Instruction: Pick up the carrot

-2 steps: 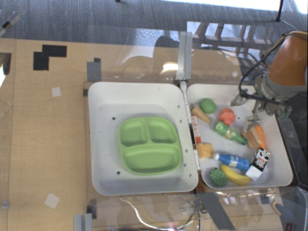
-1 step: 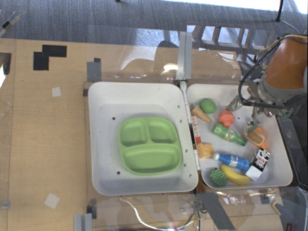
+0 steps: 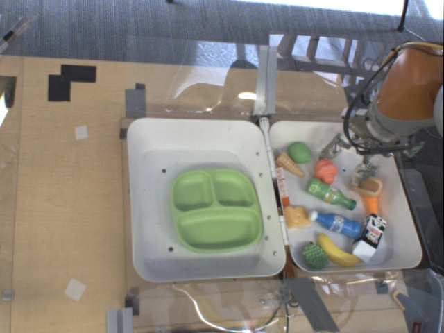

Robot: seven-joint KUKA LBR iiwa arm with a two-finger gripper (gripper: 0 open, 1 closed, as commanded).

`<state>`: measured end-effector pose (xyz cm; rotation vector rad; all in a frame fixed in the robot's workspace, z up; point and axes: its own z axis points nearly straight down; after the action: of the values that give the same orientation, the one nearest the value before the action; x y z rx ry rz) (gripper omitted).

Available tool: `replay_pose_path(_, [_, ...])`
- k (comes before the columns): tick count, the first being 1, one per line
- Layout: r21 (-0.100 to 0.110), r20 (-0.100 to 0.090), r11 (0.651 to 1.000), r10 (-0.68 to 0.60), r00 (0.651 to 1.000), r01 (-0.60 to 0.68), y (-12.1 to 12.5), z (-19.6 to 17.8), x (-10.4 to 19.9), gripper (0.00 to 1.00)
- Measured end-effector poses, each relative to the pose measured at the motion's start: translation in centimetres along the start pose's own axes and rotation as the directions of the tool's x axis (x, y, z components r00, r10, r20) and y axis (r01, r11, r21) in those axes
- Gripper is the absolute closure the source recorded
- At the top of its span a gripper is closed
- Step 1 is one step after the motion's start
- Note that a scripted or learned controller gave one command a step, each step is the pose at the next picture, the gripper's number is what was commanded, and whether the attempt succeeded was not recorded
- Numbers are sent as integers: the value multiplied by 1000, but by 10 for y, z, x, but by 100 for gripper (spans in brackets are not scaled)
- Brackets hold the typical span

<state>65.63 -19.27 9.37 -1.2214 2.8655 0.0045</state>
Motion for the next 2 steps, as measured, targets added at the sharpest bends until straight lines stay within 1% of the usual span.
replay_pose_path(1, [-16,-5,942,-336,942,335,49,-13,47,0])
replay_pose_path(2, [-16,14,799,-601,799,602,42,0,25,0])
